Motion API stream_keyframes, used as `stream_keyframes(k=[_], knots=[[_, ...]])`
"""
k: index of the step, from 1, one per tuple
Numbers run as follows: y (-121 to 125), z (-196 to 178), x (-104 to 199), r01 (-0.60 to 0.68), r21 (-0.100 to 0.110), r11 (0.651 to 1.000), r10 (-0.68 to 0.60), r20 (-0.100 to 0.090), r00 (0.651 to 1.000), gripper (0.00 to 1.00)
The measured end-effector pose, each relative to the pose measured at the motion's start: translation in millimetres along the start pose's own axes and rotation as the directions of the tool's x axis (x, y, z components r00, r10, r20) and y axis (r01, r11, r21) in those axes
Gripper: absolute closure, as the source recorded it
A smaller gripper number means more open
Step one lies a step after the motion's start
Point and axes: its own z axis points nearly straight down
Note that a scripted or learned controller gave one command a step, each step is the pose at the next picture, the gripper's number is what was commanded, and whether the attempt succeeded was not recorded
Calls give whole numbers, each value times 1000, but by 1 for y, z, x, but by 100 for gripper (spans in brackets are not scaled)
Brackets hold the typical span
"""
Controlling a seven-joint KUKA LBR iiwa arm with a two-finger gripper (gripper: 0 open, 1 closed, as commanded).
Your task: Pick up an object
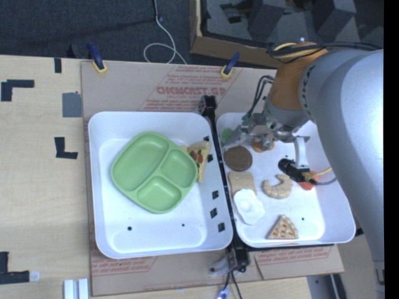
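My gripper (pixel 252 134) hangs low over the far left part of the right bin (pixel 330 220), above a brown round patty (pixel 237 159). A small green item (pixel 227 133) lies just left of it and a small orange-brown piece (pixel 260 146) just right of it. Nearer the front of this bin lie a tan bread slice (pixel 240 180), a white lump (pixel 249 208), a croissant (pixel 277 187) and a pizza wedge (pixel 282 228). Nothing shows held in the gripper.
The left bin (pixel 124 235) holds a green divided plate (pixel 154 171) and a pizza slice (pixel 199 156) against its right wall. The bins' shared wall (pixel 219 185) runs close to the patty. The grey arm (pixel 349 104) covers the right bin's far right side.
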Motion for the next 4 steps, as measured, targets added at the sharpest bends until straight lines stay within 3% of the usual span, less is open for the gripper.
stream_keyframes(k=[1, 2, 3, 4], knots=[[1, -12, -1, 1, -7, 1000, -1, 4, 1000, 100], [-53, -124, 31, 2, -6, 1000, -2, -1, 1000, 100], [-55, -117, 30, 0, 3, 1000, 0, 0, 1000, 0], [-68, -10, -4, -4, 15, 1000, 4, 0, 1000, 0]])
